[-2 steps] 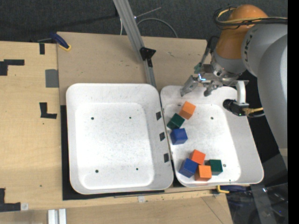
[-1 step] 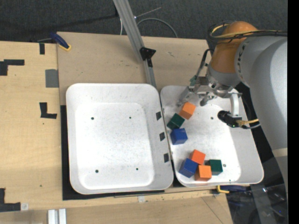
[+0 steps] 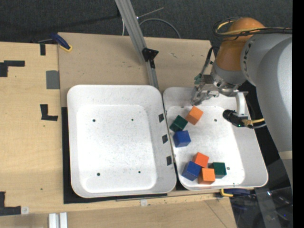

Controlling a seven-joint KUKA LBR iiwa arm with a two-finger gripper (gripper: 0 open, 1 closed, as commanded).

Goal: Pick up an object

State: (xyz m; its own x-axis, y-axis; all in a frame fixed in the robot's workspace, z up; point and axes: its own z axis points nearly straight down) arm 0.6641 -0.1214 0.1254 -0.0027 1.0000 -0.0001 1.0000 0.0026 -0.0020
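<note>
Gripper (image 3: 198, 98) low over back corner of right bin (image 3: 256, 175), tips aimed down-left. Jaw state unreadable from this angle: tool body blurred and too small to resolve. Nothing visibly clamped.

Nearest candidate: top orange cube (image 3: 194, 114), just in front of gripper, resting on bin floor. Contact or gap there hard to call. No long axis (cube); turned roughly diagonal to bin walls, one corner toward gripper.

Rest of right bin:
- upper green cube (image 3: 179, 123) just beside top orange cube on its left, near the divider wall, also skewed
- upper blue cube (image 3: 182, 138) right in front of the green one, close to square with bin
- front cluster, touching or nearly so: middle orange cube (image 3: 201, 159), lower blue cube (image 3: 192, 170), front orange cube (image 3: 207, 175), lower green cube (image 3: 219, 169)
- cluster well apart from gripper

Left bin (image 3: 114, 94): white floor, a few dark dots.

Hidden / cut off:
- arm (image 3: 270, 61) cropped at right edge; orange band (image 3: 235, 46) above wrist visible
- back-right corner of right bin covered by wrist and a black connector (image 3: 235, 116)
- lower faces of clustered cubes blocked by neighbours

No readable writing or brand anywhere. Black tape marks (image 3: 45, 112) on bench at left, plain, no text. Slanted metal post (image 3: 133, 23) crossing from top down to gap between bins.
</note>
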